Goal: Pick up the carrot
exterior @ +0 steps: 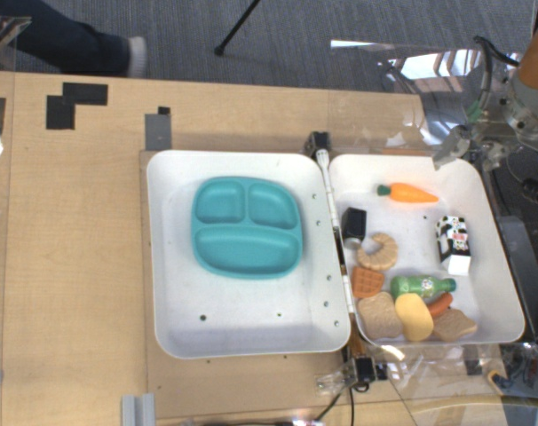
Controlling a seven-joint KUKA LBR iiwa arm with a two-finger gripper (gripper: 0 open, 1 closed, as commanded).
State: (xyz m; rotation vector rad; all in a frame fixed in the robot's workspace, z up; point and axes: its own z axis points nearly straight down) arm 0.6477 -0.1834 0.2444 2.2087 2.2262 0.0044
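One orange toy carrot with a green top (408, 193) lies at the far side of the right white bin (482, 204), apart from nine other toy foods clustered nearer. The left white bin (167, 264) holds one teal three-compartment plate (247, 227). The bins sit on a pale wooden bench (65, 264); grey carpet lies beyond.
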